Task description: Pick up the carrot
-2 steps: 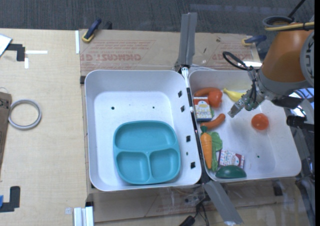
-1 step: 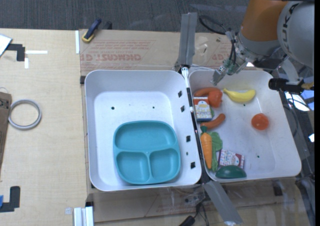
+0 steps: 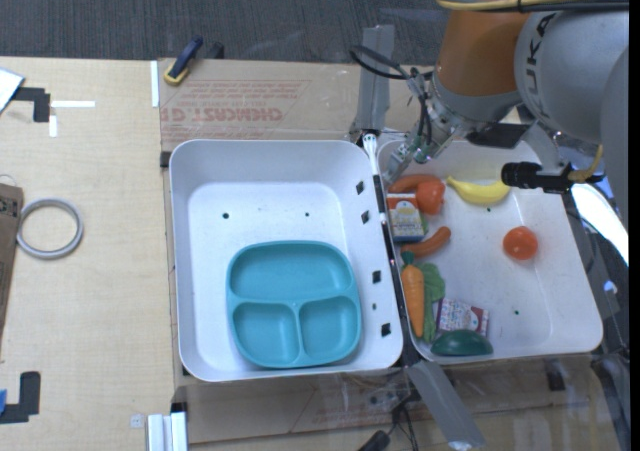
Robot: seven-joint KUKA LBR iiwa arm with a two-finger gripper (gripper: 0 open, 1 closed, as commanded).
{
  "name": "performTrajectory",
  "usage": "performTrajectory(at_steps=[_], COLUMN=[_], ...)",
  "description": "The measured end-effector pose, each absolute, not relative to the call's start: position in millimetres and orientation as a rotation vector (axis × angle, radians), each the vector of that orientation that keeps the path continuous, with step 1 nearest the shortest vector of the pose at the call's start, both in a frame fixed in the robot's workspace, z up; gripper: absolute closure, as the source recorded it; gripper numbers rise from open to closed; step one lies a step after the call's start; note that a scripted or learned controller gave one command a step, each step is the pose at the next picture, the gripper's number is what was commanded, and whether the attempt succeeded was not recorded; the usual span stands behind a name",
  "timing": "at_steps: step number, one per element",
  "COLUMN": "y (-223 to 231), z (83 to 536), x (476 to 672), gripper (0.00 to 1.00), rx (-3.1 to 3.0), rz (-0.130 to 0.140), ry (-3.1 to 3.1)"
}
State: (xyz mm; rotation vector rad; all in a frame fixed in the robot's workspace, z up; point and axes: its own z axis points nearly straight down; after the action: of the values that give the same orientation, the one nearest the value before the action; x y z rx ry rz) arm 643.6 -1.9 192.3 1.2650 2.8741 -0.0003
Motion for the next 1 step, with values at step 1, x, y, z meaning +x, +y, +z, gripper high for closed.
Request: performTrajectory(at_steps=[1], y=[-25.0], z=[192.5], x=[646.8], gripper=[1.0], rx=[1.255], rz=[0.0], ry=[2.877])
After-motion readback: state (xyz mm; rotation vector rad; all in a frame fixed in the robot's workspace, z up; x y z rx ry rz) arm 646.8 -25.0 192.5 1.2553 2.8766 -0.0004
